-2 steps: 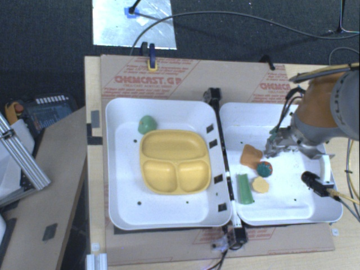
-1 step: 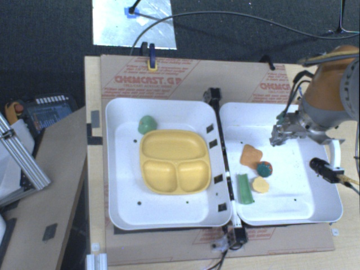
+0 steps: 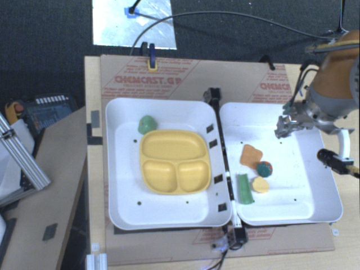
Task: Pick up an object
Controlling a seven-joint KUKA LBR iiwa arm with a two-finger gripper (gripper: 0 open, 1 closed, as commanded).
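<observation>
The right bin holds an orange wedge, a small teal and red ball, a yellow round piece and a green stick, grouped at its left side. My gripper hangs over the upper middle of this bin, up and to the right of the orange wedge, apart from all the pieces. Nothing shows between its fingers. In the left bin lie a yellow divided tray and a green ball just past the tray's upper left corner.
A black divider clamp sits where the two bins meet at the back. The grey and orange arm comes in over the right bin's far right corner. A cable arcs above the bench.
</observation>
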